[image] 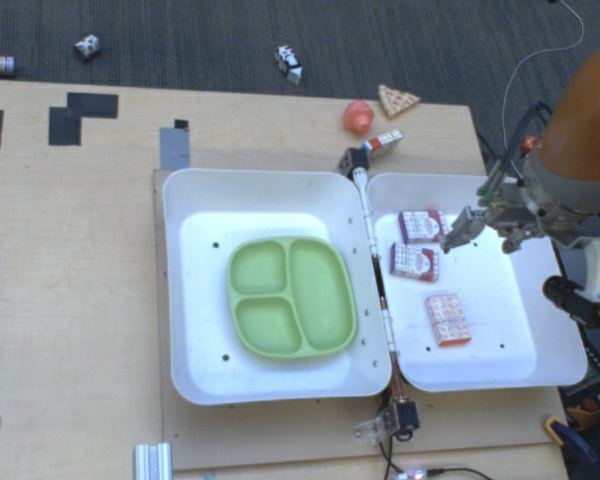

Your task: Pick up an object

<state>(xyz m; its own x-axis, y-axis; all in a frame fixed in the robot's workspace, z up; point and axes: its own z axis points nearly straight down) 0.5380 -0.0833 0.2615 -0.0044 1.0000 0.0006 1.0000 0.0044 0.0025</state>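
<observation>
Three small red-and-white packets lie in the right bin. The upper packet sits near the bin's back left corner; the middle packet lies just below it, close to the bin's left wall; the lower packet lies apart from those two, nearer the bin's centre, turned at a slight angle. All three rest flat on the bin floor.

The gripper hangs over the upper part of the right bin, just right of the upper packet. Its two fingers stand spread, one tip close to the upper packet's right edge, the other further right over bare floor. Nothing is seen between them. Whether the near tip touches the packet cannot be told.

The arm enters from the right, its orange band above the grey wrist.

The left bin holds a light green divided plate with three compartments, lying flat near the centre.

Beyond the bins, on the wooden bench, lie a red ball, a pizza-slice toy and a small red-and-white tube.
</observation>
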